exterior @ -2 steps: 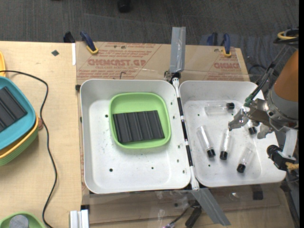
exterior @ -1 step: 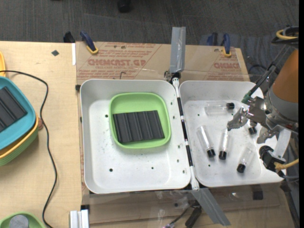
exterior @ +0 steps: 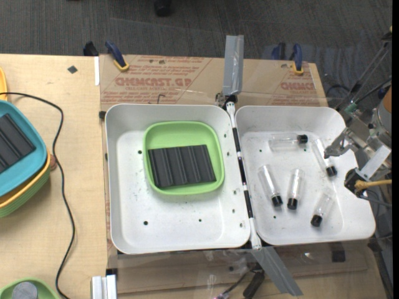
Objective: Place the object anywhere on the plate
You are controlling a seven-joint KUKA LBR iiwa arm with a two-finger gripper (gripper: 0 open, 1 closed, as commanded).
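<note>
Since we can't tell the gripper's (exterior: 343, 143) opening, we centre over the 3 o'clock vial (exterior: 324, 157), then carry to the 9 o'clock plate (exterior: 184, 134).

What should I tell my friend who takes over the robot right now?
Claw: over the right side of the right bin, close to one tube. Whether it is open or shut cannot be told.
Things: five tubes with black caps lie in the right bin. The green plate sits in the left bin, with a black ridged mat on it.
Done: nothing yet; no tube is on the plate.
Left: grab a tube, carry it over and set it on the plate.
</note>
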